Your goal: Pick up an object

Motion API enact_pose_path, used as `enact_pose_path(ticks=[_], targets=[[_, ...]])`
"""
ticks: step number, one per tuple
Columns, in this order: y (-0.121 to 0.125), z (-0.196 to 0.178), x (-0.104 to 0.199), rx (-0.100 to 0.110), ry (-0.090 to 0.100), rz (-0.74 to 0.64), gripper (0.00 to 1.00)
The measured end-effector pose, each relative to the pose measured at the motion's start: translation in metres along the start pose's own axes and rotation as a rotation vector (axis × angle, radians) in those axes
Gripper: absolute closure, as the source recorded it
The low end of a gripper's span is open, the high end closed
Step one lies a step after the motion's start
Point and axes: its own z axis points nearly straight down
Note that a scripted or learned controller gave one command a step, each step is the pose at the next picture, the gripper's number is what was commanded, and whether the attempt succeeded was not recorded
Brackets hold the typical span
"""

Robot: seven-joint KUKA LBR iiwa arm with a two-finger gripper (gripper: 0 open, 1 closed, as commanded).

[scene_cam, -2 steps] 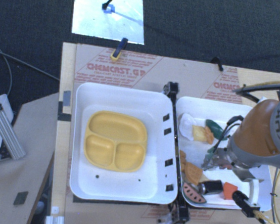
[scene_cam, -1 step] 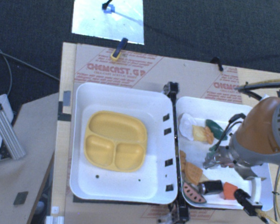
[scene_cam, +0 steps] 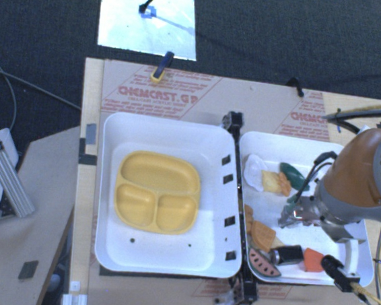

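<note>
The arm's gripper hangs low inside the right bin, over bare white floor amid the scattered toy food, so by the look of it the pick is at the reaching stage: nothing shows lifted, and the grasp itself is still to do. Taking the gripper as the landmark, a pale toast-like piece lies just up and left of it, with a dark green object beside that, partly behind the gripper's cables. Down and left of the gripper sit some orange-brown pieces, and further down a watermelon slice rests at the bin's near edge. Directly below the gripper lie a black cylinder and, to its right, an orange block. Whether the fingers are spread or pressed together I cannot tell; the metal tip is small and seen from above, and no object shows between them. It also isn't clear which piece is the target, since the tip is near several but visibly touching none. Far left of the gripper, the left bin holds a yellow divided plate, untouched by the arm. Closing on a piece and raising it clear all remain.
</note>
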Motion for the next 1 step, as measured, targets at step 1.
enact_pose_path(ticks=[1], targets=[[0.0013,-0.0105,0.0002,-0.003,0.0,0.0,1.0]])
